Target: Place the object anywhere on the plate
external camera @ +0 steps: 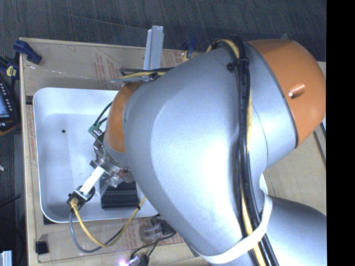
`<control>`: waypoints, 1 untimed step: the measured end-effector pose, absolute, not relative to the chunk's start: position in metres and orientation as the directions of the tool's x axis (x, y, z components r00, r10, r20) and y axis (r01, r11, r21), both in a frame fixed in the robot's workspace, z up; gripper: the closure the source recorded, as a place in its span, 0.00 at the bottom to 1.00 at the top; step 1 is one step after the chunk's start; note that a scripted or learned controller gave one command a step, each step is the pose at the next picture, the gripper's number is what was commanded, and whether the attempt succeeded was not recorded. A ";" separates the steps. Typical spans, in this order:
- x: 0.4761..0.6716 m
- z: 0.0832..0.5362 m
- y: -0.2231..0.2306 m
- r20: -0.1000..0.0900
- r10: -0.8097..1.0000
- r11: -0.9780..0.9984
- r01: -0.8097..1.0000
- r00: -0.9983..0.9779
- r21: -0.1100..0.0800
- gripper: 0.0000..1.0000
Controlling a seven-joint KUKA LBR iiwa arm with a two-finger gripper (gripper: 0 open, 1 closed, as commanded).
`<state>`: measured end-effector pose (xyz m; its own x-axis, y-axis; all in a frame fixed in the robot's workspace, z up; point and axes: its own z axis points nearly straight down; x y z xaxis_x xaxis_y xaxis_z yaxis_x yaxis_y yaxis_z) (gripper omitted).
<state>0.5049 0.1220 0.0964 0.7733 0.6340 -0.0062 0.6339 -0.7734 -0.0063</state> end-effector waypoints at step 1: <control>0.544 0.112 0.137 -0.001 0.811 -0.585 0.811 0.585 -0.003 1.00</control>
<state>0.5441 0.1369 0.1123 0.5853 0.8108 -0.0008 0.8108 -0.5853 -0.0032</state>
